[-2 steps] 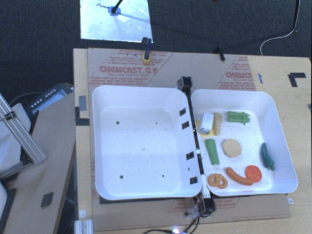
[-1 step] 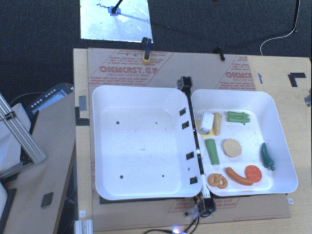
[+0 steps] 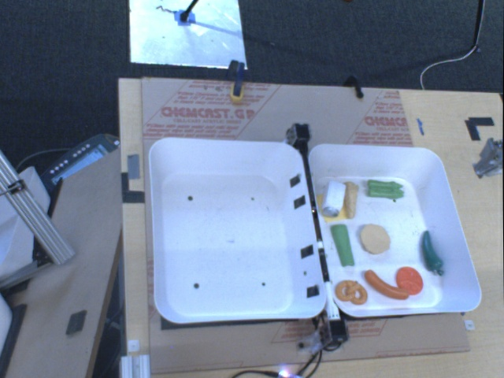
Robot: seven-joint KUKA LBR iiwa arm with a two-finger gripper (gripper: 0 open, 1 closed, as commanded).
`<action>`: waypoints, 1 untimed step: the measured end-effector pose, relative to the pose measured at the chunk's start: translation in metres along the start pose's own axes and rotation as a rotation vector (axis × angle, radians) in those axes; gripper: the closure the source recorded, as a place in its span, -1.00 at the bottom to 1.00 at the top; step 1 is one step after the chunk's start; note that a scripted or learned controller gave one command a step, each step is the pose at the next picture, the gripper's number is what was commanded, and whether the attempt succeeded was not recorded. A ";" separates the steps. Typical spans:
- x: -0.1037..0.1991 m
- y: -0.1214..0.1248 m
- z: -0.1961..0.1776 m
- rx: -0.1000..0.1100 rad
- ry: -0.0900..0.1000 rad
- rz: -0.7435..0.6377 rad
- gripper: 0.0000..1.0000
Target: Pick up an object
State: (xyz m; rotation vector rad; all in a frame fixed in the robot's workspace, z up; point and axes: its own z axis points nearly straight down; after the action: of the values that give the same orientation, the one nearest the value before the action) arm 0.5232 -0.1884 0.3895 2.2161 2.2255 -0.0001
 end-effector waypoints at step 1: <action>0.013 0.009 -0.016 -0.004 -0.001 -0.001 1.00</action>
State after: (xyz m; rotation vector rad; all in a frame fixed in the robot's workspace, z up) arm 0.5321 -0.1755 0.4057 2.2120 2.2245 0.0038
